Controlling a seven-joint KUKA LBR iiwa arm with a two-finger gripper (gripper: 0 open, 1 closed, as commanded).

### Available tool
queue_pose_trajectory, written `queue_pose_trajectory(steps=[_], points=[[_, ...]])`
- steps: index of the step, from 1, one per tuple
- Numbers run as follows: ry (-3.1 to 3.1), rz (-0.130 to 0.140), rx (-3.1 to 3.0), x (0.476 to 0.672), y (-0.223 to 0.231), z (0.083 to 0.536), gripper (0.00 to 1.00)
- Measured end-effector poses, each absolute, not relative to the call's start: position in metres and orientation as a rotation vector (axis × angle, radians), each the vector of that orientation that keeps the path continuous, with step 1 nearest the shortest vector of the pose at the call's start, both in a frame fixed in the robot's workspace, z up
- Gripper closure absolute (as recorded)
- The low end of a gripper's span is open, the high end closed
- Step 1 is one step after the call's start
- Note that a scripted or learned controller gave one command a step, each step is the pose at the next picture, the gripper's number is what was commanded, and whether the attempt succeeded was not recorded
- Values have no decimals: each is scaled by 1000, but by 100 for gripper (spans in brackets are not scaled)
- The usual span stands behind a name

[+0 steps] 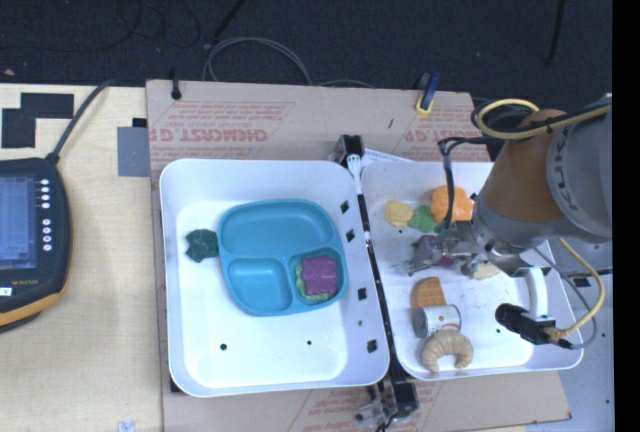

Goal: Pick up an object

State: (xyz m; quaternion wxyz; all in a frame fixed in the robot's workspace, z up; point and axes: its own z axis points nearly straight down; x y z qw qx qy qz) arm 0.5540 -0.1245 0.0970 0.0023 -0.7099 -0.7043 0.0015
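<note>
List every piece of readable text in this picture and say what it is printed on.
Red print on the cardboard sheet under the bins: upside down and too blurred to read with confidence.
Screen of the handheld pendant at the left edge: too small to read.
Nothing else carries readable text.

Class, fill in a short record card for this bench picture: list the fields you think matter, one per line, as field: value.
left bin: holds a blue divided tray
tray's small compartment: purple item on green
beside tray, to its left: dark green item
right bin: croissant, tin can, brown biscuit-like piece, yellow, green and orange pieces
gripper: low over right bin's middle, holding cannot be judged
</note>
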Motion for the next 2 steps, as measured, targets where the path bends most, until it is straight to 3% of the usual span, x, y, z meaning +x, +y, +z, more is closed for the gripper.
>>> queue_pose_trajectory(steps=[1,2], points=[[-2227,-3,-2219,634,-111,87,0],[-2222,3,-2217,631,-112,98,100]])
